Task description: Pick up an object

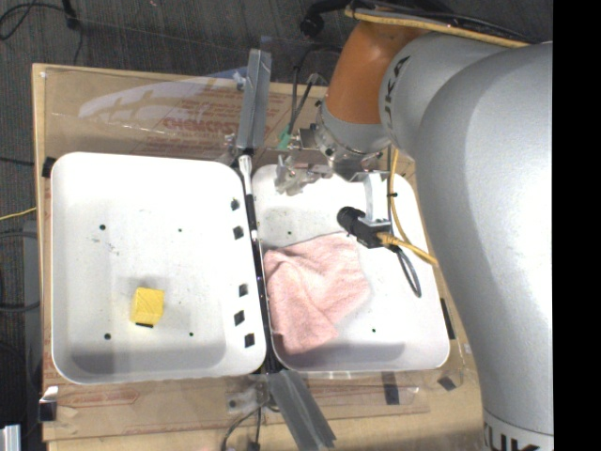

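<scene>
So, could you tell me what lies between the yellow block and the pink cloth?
In the camera view, bare white bin floor, then the two bins' adjoining rims, separate the yellow block from the pink cloth.

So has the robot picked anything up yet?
Not yet, by the look of it. The pink cloth lies in the right bin and the yellow block sits in the left bin. The gripper is low over the right bin's far end, above the cloth. Grabbing and lifting are left.

I see my claw (299,169) over the right white bin's (427,341) far end, a crumpled pink cloth (315,289) below it, and a small yellow block (147,306) in the left white bin (84,186).
</scene>
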`<action>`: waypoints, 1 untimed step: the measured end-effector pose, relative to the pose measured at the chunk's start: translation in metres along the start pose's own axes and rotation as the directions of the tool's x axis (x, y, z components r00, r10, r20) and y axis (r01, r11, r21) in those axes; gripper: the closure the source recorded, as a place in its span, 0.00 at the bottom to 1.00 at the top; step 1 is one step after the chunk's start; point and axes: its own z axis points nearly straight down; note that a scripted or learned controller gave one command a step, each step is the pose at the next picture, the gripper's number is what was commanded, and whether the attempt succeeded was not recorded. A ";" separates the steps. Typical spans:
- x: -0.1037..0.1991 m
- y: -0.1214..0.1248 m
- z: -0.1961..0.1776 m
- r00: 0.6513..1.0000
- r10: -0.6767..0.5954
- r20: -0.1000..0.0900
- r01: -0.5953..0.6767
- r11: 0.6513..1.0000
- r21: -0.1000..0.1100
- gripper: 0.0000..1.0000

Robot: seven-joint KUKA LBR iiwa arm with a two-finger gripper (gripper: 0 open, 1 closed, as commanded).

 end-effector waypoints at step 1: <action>0.000 0.000 0.000 1.000 0.000 0.000 0.000 1.000 0.001 0.00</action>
